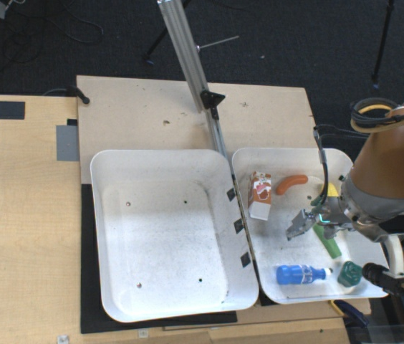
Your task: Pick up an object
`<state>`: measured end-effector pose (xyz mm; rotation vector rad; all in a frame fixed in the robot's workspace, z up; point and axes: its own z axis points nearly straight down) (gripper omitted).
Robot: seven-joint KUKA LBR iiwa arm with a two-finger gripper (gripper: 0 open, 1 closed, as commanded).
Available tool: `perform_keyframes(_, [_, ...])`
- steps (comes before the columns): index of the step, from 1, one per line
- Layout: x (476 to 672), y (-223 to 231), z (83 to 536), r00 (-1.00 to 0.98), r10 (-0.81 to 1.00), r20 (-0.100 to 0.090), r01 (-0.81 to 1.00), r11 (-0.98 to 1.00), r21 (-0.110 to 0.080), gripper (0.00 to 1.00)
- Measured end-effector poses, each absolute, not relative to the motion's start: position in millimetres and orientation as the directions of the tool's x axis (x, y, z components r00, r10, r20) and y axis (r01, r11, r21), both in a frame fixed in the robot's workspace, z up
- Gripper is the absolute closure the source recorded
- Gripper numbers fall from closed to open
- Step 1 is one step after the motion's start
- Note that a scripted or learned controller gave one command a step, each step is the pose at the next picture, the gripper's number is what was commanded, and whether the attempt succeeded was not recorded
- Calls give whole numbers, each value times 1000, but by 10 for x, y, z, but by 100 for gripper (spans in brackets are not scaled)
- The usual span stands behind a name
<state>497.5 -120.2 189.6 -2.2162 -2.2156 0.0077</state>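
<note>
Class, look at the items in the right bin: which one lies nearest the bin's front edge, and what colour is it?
The blue bottle, lying on its side with its white cap toward the dark green object. The carton and orange sausage-shaped piece lie farther back.

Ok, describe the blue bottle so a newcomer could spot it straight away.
Look in the right-hand shallow white bin, along its near edge. The small blue plastic bottle lies there on its side, white cap pointing right toward a dark green object. It is the only blue item; its neighbours are green, orange or red-and-white.
</note>
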Motion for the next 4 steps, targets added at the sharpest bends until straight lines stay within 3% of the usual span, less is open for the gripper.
perform_keyframes(1, [4985, -1211, 1918, 4, 1000, 1, 1000, -4, -3, 0])
perform_keyframes(3, [4960, -1285, 921, 2, 1000, 1, 1000, -2, -3, 0])
perform_keyframes(4, [4956, -1297, 1034, 8, 1000, 1, 1000, -8, -3, 100])
